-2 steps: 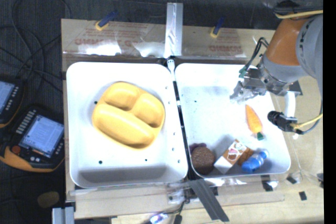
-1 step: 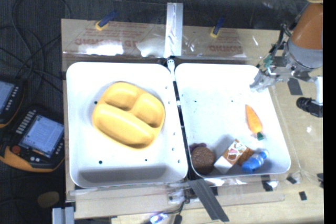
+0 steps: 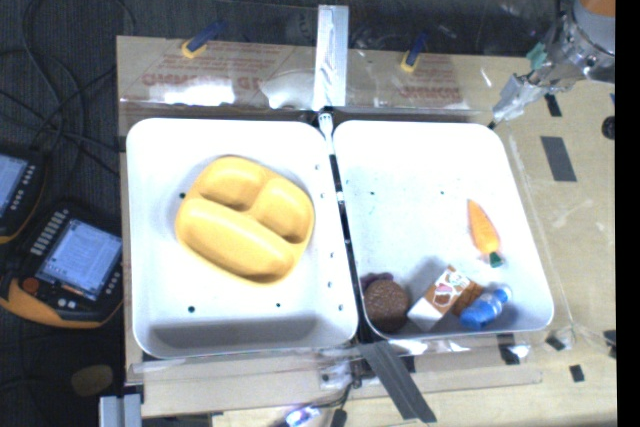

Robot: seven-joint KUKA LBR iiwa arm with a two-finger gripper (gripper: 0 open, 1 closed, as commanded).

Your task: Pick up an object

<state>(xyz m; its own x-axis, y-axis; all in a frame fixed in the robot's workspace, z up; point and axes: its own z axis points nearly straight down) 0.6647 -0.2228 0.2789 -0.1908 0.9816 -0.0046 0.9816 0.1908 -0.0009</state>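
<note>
In the left bin (image 3: 160, 155) lies a big yellow bread-shaped object (image 3: 245, 217). The right bin (image 3: 420, 140) holds an orange carrot (image 3: 484, 229) near its right wall. Along its front edge sit a brown round cookie-like piece (image 3: 385, 299), a small white and orange carton (image 3: 446, 295) and a blue bottle-like toy (image 3: 484, 307). My gripper (image 3: 512, 100) hangs above the bench just beyond the right bin's far right corner, apart from every object. Nothing shows between its fingers.
A clear plastic sheet with two yellow-blue clips (image 3: 202, 39) lies behind the bins. Handheld controllers (image 3: 70, 260) and cables lie on the floor at the left. Black tape marks (image 3: 558, 158) dot the bench right of the bins.
</note>
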